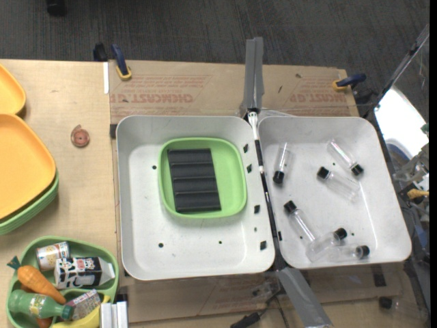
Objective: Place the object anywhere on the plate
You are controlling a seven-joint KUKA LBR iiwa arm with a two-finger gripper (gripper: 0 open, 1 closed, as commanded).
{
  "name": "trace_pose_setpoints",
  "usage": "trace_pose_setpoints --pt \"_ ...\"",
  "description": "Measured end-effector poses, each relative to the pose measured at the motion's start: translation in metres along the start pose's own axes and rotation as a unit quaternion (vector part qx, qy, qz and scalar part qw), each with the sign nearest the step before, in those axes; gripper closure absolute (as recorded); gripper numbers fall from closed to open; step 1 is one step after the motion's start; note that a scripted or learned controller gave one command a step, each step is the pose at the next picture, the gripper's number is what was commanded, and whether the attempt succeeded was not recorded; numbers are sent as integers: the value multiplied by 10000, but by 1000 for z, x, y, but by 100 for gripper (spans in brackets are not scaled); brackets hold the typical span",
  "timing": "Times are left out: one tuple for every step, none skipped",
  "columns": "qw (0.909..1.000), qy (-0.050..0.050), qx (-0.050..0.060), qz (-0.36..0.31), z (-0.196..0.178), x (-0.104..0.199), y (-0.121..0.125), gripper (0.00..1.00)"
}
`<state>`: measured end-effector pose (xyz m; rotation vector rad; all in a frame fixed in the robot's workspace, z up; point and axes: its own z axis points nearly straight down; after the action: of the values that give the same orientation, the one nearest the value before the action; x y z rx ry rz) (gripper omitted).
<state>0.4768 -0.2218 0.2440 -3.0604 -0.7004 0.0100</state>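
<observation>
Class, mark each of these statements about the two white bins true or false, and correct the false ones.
1. A green plate sits in the left bin. True.
2. The plate is bare. False: a dark ridged block lies on it.
3. Several clear vials with black caps lie in the right bin. True.
4. One vial rests on the plate. False: all lie in the right bin.

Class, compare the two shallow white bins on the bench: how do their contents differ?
The left shallow white bin holds one square green plate carrying a dark ribbed block; the right shallow white bin holds several clear plastic vials with black caps, scattered at different angles. The left load sits centred; the right load is spread about. Both bins are white and shallow.
</observation>
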Motion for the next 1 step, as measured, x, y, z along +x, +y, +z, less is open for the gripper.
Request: trace_pose_setpoints --pt "9996 1 1 269 1 0 0 0"
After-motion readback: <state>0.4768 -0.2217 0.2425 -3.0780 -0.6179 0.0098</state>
